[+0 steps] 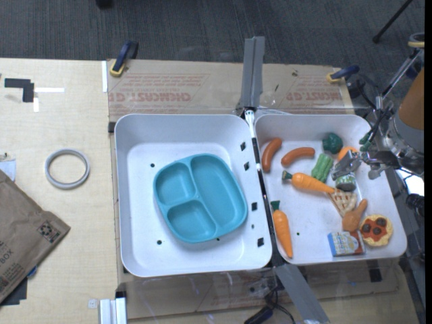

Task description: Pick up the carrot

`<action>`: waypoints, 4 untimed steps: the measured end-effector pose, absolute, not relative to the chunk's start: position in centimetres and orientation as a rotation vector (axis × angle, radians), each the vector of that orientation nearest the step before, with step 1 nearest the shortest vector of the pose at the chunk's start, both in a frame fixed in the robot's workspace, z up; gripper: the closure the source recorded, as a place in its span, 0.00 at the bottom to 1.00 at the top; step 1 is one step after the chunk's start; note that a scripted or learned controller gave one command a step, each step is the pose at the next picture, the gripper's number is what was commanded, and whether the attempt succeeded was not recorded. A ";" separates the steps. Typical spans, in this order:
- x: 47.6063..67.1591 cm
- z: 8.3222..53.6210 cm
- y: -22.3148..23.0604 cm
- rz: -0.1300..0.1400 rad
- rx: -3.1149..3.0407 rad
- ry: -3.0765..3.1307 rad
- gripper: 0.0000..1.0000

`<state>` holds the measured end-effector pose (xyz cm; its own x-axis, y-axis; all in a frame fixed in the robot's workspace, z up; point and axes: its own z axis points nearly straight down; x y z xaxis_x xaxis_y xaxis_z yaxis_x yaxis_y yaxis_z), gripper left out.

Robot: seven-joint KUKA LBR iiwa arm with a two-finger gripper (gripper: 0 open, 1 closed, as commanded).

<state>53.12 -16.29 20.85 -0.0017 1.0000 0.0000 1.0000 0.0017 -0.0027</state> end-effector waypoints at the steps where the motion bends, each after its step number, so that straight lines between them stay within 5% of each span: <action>1: 55.0 12.4 -11.3 0.001 -1.922 -2.484 0.00; 2: 57.8 9.6 -13.6 -0.004 -1.801 -2.584 0.00; 3: 57.6 10.2 -13.6 -0.002 -1.803 -2.578 1.00; 4: 62.5 20.4 -5.5 0.002 -1.991 -2.432 1.00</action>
